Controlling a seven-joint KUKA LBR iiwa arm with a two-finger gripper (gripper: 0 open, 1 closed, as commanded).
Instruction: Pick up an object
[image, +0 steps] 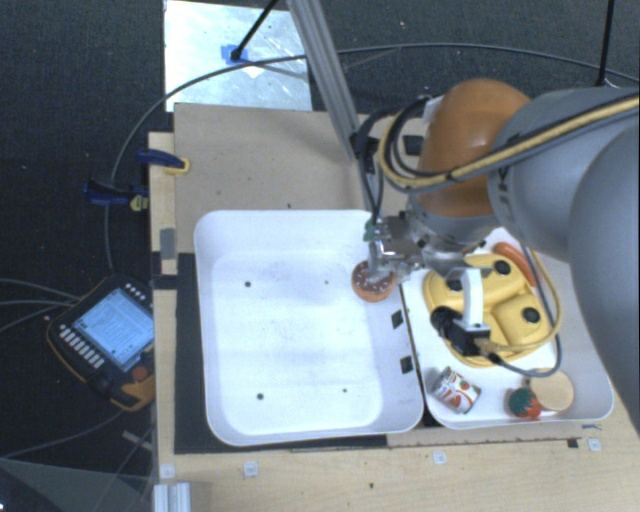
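Note:
A small round brown object shows at the right edge of the left bin, close to the wall between the two bins. My gripper hangs straight over it, its tip meeting the object's top edge. The wrist hides the contact, so I cannot tell whether the object is gripped or lies on the bin floor. The grey arm with its orange band comes in from the upper right.
The right bin holds a large yellow toy, an orange piece, a small red and white can, a green and red ball and a tan disc. A teach pendant lies left of the bench.

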